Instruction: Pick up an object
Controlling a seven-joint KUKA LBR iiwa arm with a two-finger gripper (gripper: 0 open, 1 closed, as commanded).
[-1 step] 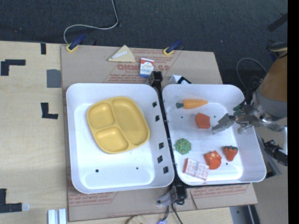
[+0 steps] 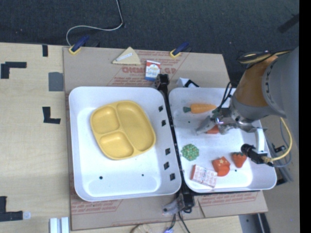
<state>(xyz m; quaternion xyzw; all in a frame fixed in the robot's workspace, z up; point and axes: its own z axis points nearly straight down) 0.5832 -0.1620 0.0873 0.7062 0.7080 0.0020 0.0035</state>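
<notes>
Gripper (image 2: 210, 125) down in right bin (image 2: 252, 181), frame center-right, just below carrot (image 2: 201, 108); can't tell its state, too blurry.

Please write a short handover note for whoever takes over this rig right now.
Gripper: low in the right bin, just below the carrot; no object seen between its fingers.
Right bin also holds a green ball, a red block, a strawberry-like piece and a small printed packet.
Left bin: yellow divided plate.
Done: nothing lifted yet.
Left: grasp and raise one object.
</notes>
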